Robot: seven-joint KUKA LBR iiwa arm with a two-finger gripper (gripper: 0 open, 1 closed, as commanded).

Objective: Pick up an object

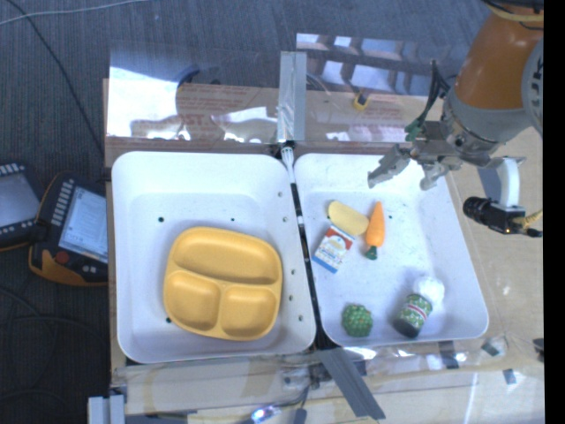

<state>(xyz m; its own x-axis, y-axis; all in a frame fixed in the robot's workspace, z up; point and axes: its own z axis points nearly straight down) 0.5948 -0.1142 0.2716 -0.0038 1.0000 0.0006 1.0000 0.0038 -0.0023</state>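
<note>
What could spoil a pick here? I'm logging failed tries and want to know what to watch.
1. The carrot, yellow piece and small carton lie bunched together, so the end effector may nudge a neighbour or catch two.
2. The bottle lies near the right bin's wall, which might block a finger.
3. The broccoli is rounded and could slip out.

Claw [405,173] hangs with fingers spread, holding nothing.
</note>
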